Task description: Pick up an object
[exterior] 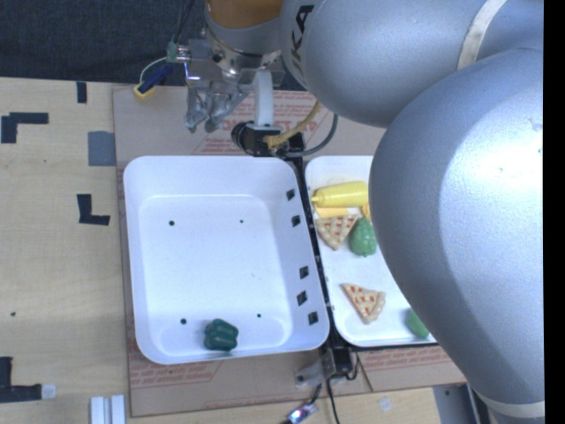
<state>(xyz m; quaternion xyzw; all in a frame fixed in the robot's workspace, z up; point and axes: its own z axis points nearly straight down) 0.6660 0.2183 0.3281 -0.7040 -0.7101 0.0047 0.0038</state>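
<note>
My gripper (208,111) hangs beyond the far edge of the left bin (212,173), over the brown cardboard mat, with nothing visible in it. A dark green pepper (221,335) lies alone at the near side of the left bin. The right bin (346,270) holds a yellow piece (341,193), a waffle piece (335,230) touching a green lump (363,239), a triangular waffle wedge (364,302), and a green bit (417,325) partly hidden under the arm.
The big grey arm covers most of the right bin and the view's right half. Black tape marks dot the wooden bench at left. The divider between the bins carries small black clips (305,272).
</note>
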